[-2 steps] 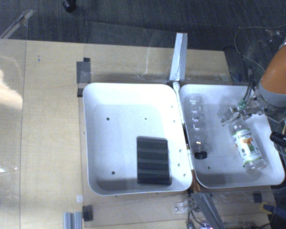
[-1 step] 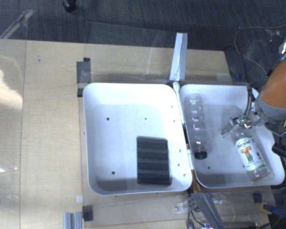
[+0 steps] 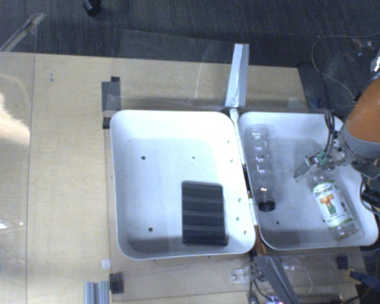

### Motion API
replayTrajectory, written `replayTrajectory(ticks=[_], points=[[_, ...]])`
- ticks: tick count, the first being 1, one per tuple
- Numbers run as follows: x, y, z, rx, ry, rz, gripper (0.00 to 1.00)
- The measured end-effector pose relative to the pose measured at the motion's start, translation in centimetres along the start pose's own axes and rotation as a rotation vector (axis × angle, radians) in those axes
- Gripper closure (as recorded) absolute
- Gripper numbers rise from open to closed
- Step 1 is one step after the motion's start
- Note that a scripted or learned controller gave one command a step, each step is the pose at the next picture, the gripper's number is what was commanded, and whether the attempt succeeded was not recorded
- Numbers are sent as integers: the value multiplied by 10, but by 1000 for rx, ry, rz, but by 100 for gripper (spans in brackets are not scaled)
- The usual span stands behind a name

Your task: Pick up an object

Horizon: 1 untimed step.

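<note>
While jaws (image 3: pixel 316 162) hover, bottle (image 3: pixel 332 209) lies flat, cap twd arm.

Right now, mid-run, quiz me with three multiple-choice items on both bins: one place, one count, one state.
1. The ridged black rectangular block lies in:
A left white bin
B right white bin
C bare bench

2. Objects in the right white bin:
A one
B two
C four

3. The clear plastic bottle with the orange-green label is:
A standing upright
B lying on its side
C lifted

Answers: 1 A, it rests on the left white bin floor. 2 B, the labelled bottle and a clear black-capped bottle. 3 B, flat below the gripper.
</note>
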<state>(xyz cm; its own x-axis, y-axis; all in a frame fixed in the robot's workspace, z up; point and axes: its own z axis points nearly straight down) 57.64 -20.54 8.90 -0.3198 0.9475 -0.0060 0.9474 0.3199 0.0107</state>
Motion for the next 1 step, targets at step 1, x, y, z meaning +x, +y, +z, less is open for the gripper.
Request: replayTrajectory(ticks=[1], points=[[-5,18,1,1,1,-46,0]])
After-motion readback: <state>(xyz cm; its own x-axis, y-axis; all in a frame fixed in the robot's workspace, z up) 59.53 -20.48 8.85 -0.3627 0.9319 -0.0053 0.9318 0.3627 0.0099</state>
